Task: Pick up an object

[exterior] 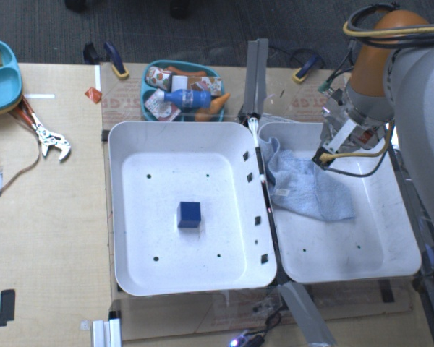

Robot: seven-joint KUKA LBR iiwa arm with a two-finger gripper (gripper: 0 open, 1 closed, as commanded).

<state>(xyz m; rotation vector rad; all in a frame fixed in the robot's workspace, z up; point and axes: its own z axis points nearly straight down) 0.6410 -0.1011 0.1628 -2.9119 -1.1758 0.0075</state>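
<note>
A small blue cube (189, 214) lies near the middle of the left white bin (123, 194). A crumpled light blue cloth (304, 183) rests in the upper left part of the right white bin (390, 244). My gripper (338, 125) hangs over the far edge of the right bin, just right of and above the cloth. The wrist hardware hides how it stands, and I see nothing held in it.
Behind the left bin stands a teal bowl (182, 92) with several packets and a bottle. A wrench (49, 142) and a blue tray (0, 74) lie on the bench at left. A metal divider (257, 78) rises between the bins.
</note>
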